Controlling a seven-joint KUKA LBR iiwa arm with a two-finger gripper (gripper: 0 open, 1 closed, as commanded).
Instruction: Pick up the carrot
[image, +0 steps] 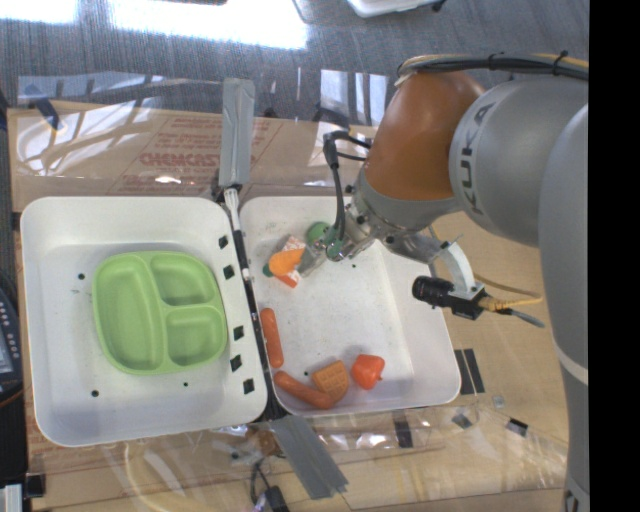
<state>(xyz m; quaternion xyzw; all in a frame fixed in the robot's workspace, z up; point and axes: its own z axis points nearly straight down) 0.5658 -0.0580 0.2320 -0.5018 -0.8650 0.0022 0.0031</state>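
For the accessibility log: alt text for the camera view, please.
The gripper reaches into the right bin at the carrot near its upper left. More toy foods lie along that bin's lower edge; the left bin holds a green divided tray.

A robotics lab: a KUKA arm (480, 150) over taped-down white bins (60, 400) on a cardboard-covered bench (150, 150).

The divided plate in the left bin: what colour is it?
Light green, seen clearly in the camera view: the divided plate lies in the left bin.

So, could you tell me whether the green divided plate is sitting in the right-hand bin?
No, the green divided plate lies in the left bin.
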